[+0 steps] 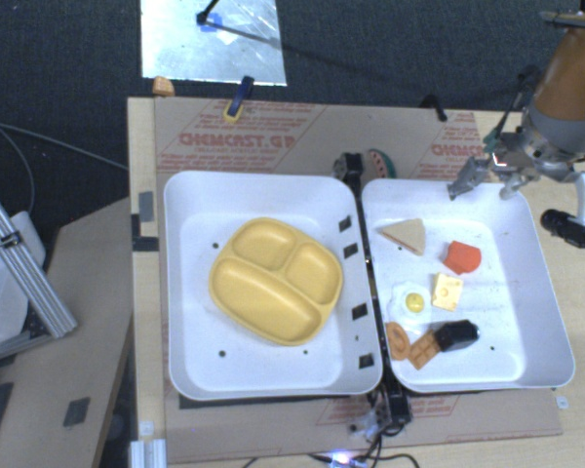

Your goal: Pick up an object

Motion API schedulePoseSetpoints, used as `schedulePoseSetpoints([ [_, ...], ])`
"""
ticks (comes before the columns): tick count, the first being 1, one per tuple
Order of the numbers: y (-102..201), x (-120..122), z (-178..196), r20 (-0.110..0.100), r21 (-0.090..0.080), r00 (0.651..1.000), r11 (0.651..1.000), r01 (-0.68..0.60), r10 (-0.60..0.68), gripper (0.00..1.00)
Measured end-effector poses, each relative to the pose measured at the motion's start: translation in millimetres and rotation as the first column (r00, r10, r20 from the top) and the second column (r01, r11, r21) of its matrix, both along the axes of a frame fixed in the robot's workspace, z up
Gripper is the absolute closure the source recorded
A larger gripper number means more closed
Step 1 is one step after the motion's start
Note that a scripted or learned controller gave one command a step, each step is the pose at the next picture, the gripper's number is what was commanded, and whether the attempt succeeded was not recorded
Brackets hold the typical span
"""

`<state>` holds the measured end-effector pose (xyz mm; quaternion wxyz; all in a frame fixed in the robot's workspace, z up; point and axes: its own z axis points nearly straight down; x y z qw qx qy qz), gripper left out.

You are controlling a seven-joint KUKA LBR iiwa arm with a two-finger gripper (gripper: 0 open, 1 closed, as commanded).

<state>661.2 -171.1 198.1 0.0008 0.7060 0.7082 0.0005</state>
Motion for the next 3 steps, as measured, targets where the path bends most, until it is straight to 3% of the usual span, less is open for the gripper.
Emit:
schedulePoseSetpoints([
  [1,-2.1,-60.6,-120.3,-0.011,0.003,1.0,1.0,0.004,-0.004,0.0],
  [2,-2.6,-55.0,-102.3,0.003,0.0,1.0,1.0,0.002,-0.002,1.0],
  [3,62.6,-22.6,-16.4,0.01,0.001,1.0,1.0,-0.008,0.008,1.0],
])
